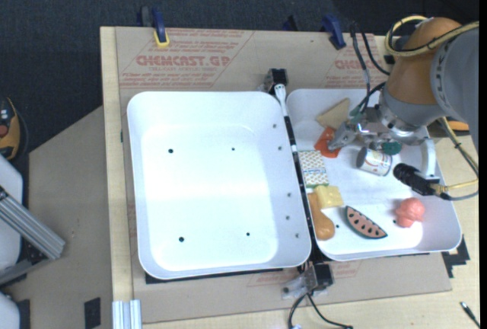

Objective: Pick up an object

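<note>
Surface (190,65): wooden board carrying two white bins, so items stay corralled.
Tool (370,145): low in right bin (434,240); grip state cannot be told.
Red piece (326,142): just beside tool, likely target.
Melon slice (365,221): near front, apart.

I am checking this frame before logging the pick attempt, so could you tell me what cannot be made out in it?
- Gripper, camera view: the wrist covers it from above, so what lies between its fingers is unclear.
- Red object: partly hidden by the gripper; its shape is unclear.
- Right bin: its far right corner is covered by the arm.
- Patterned card: print too small to read.
</note>
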`<state>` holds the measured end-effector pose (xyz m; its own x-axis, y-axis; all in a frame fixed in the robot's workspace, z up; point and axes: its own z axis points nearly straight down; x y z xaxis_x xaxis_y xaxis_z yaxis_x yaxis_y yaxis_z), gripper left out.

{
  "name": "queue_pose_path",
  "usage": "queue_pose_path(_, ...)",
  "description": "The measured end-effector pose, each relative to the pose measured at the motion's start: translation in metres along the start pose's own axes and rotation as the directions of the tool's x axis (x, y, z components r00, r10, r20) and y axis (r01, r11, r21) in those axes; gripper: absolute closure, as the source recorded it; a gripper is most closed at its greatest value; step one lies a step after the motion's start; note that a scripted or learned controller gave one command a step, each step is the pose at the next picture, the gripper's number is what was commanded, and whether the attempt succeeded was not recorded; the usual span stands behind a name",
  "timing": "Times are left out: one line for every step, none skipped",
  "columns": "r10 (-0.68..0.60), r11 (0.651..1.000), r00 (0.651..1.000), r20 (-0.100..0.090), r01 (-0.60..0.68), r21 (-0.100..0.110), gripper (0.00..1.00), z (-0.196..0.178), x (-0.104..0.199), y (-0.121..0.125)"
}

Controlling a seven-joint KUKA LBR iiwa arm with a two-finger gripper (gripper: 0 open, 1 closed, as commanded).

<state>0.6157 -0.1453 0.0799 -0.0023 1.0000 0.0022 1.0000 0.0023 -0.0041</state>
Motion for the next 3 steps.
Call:
queue_pose_path(0.008, 1.000, 1.000, 0.004, -0.008, -0.003, 0.00, -0.056, -0.058, -0.049)
queue_pose_path(-0.005, 1.000, 1.000, 0.005, 0.005, -0.011, 0.00, -0.005, -0.025, 0.051)
queue_pose_path(0.000, 1.000, 1.000, 0.006, 0.000, -0.010, 1.00, -0.019, -0.028, 0.048)
